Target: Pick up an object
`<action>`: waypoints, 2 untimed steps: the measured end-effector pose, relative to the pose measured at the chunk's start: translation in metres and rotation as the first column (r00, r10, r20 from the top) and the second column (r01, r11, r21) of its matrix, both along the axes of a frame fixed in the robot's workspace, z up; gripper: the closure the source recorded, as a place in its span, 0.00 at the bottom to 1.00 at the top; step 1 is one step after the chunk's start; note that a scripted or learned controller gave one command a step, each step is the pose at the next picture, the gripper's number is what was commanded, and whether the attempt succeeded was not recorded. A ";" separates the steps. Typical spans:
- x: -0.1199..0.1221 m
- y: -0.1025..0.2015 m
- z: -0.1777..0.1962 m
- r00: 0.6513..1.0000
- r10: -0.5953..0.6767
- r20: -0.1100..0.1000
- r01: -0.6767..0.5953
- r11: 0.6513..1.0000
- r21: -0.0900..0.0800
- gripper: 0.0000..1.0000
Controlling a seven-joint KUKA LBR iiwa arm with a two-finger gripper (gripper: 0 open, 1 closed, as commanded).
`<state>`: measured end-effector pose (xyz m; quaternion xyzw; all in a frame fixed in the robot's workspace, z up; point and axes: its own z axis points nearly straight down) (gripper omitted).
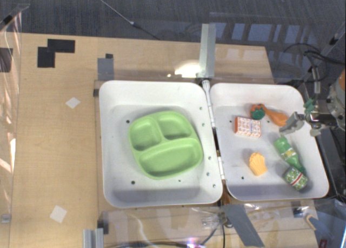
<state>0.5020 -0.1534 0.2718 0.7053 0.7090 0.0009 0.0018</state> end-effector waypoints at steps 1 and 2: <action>0.081 -0.052 -0.032 0.974 -0.228 0.000 0.228 0.974 0.001 0.00; 0.122 0.002 -0.170 0.997 -0.070 0.016 0.070 0.998 0.000 0.00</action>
